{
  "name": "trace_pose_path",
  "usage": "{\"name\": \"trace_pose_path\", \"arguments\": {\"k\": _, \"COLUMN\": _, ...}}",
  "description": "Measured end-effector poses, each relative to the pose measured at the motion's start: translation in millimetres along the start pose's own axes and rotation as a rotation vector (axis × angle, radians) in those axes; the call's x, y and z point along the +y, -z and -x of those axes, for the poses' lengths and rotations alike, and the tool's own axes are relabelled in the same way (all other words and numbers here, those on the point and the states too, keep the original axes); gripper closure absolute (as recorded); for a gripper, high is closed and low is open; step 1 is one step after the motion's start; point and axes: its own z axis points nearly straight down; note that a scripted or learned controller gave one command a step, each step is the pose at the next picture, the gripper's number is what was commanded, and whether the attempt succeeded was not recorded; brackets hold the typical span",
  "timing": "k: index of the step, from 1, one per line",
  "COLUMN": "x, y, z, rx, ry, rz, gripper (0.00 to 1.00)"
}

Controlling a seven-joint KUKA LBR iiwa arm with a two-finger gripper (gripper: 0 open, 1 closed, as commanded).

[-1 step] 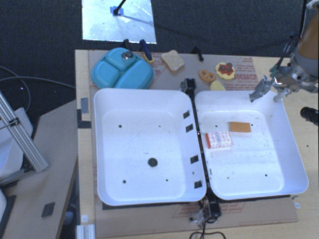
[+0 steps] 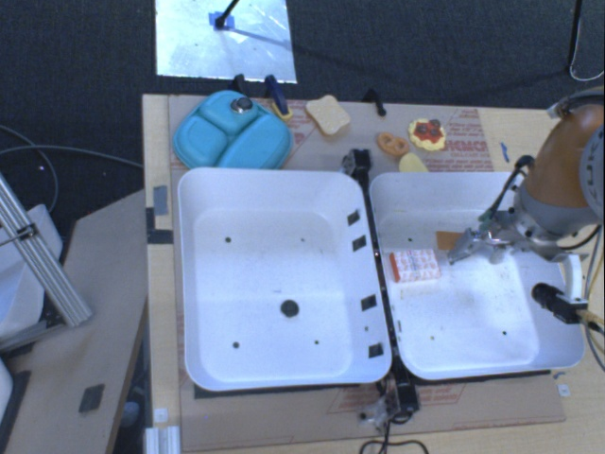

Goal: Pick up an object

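In the right bin (image 2: pixel 529 348), close to its left wall, lies a small white box with red print (image 2: pixel 415 266), flat on the floor and slightly askew; just beyond it sits a thin orange-brown piece (image 2: pixel 448 240), near the box but seemingly not touching it. The gripper (image 2: pixel 470 247) hangs low over the bin just to the right of both, at the end of the arm (image 2: pixel 567 173) that reaches in from the right. At this slant and size it is not possible to tell how the gripper is set, and nothing is plainly seen held in it. The risks lie in that crowding. The box is low and flat, so a descent that is a shade off would press on its top or nudge it toward the wall, where there is little room to get around it. The orange-brown piece looks thinner and may simply slide away. Coming down between the two could catch neither, or drag both. The left bin (image 2: pixel 217 348) holds a dark round spot (image 2: pixel 289 307), well apart from all this.
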Motion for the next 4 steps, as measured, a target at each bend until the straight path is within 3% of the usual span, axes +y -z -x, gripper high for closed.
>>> {"name": "trace_pose_path", "arguments": {"k": 1, "x": 60, "y": -6, "z": -3, "rx": -0.006, "ry": 0.007, "rz": 0.025, "gripper": 0.0}}
{"name": "trace_pose_path", "arguments": {"k": 2, "x": 86, "y": -5, "z": 17, "rx": -0.004, "ry": 0.008, "rz": 0.023, "gripper": 0.0}}
{"name": "trace_pose_path", "arguments": {"k": 3, "x": 85, "y": -6, "z": -40, "rx": -0.005, "ry": 0.009, "rz": 0.024, "gripper": 0.0}}
{"name": "trace_pose_path", "arguments": {"k": 4, "x": 68, "y": -6, "z": -99, "rx": -0.004, "ry": 0.009, "rz": 0.021, "gripper": 0.0}}
